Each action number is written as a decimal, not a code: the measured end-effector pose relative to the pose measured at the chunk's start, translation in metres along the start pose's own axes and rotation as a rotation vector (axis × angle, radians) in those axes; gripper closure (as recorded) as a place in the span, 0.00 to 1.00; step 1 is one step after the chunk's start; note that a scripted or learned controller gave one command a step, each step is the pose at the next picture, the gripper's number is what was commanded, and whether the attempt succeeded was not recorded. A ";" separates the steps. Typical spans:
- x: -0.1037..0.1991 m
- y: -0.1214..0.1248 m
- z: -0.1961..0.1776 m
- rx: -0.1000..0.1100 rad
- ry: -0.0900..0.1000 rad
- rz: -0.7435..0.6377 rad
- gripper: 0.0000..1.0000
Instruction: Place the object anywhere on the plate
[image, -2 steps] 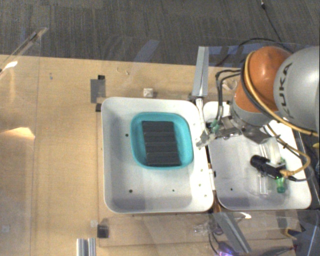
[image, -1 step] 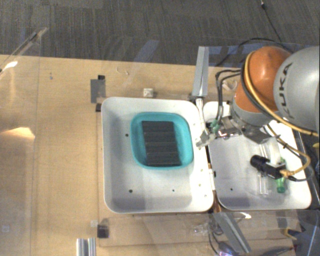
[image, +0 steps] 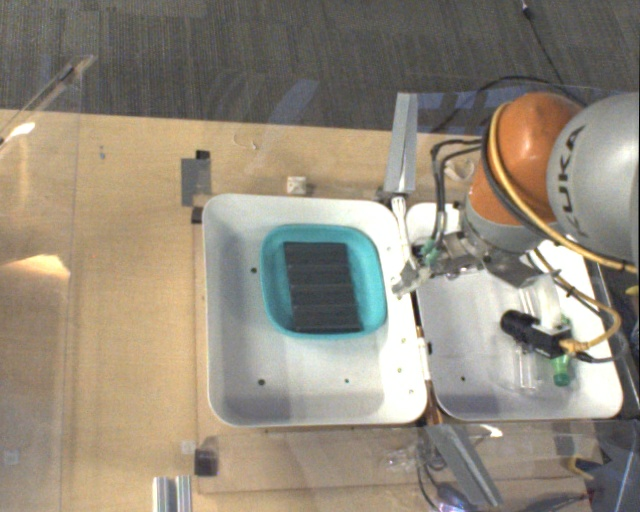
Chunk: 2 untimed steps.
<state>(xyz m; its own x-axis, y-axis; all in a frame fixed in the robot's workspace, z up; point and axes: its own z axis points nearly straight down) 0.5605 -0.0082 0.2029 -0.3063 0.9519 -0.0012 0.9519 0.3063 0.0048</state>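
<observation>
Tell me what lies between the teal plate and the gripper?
Nothing; the camera view shows just bare wall of the left bin between teal plate and gripper.

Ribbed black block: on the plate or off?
On. The ribbed black block lies flat inside the teal plate, in the white bin.

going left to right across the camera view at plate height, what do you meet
left white bin → teal plate → tool → right white bin
</observation>
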 end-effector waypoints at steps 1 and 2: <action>0.000 0.000 0.000 0.000 0.000 0.000 0.00; 0.000 0.000 0.000 0.000 0.000 0.000 0.00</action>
<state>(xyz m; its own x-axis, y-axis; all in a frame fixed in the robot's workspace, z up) 0.5605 -0.0082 0.2029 -0.3063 0.9519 -0.0012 0.9519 0.3063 0.0048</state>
